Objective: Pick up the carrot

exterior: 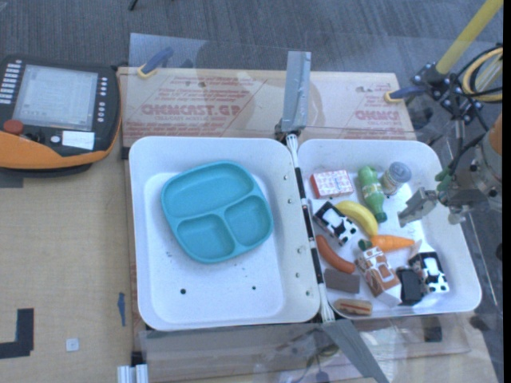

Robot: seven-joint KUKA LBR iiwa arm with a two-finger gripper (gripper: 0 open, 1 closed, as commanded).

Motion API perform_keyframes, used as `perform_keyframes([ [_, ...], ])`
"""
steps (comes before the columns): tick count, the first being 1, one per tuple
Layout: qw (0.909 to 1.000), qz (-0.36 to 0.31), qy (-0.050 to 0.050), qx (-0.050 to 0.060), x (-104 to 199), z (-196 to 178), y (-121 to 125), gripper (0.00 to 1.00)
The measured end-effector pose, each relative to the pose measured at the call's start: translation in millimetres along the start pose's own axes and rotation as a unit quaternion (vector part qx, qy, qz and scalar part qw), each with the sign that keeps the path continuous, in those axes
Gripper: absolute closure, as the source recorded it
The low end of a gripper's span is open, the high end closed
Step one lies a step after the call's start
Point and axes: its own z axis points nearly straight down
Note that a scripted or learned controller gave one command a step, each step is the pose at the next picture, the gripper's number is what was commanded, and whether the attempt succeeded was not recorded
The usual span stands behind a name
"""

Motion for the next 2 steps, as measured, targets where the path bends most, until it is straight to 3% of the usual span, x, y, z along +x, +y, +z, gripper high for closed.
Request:
perform_keyframes([
  [1,1.0,-0.001,-0.001,-0.004,-28,179,24,0.0],
  [2,0.9855,0.17,0.0,-0.002,-24,193,88,0.0],
])
